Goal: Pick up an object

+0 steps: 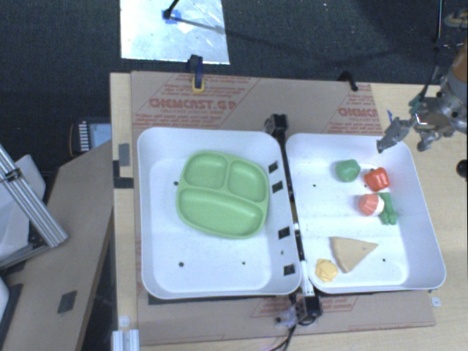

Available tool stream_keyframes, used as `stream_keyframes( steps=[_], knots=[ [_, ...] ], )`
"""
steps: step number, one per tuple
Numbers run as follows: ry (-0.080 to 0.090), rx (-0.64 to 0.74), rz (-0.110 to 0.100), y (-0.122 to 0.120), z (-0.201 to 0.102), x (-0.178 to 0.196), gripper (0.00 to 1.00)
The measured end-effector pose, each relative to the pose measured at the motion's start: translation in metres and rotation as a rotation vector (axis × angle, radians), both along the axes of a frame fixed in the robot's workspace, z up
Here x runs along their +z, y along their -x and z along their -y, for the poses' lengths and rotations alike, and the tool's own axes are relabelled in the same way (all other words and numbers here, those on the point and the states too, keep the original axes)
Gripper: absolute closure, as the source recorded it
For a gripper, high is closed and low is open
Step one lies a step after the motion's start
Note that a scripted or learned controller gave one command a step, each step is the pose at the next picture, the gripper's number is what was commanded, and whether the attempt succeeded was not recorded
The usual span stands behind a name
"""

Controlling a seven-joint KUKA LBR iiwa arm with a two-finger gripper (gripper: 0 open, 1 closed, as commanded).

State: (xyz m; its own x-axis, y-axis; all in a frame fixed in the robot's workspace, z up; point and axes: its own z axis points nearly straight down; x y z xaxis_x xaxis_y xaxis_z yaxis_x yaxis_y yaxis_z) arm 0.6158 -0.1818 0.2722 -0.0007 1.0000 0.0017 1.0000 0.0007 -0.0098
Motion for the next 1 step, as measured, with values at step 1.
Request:
stream_keyframes(
  steps=[1],
  knots=[
    [0.002, 0.003, 0.011, -0.0020, -0.0008, 0.0072, 0.00]
  ],
)
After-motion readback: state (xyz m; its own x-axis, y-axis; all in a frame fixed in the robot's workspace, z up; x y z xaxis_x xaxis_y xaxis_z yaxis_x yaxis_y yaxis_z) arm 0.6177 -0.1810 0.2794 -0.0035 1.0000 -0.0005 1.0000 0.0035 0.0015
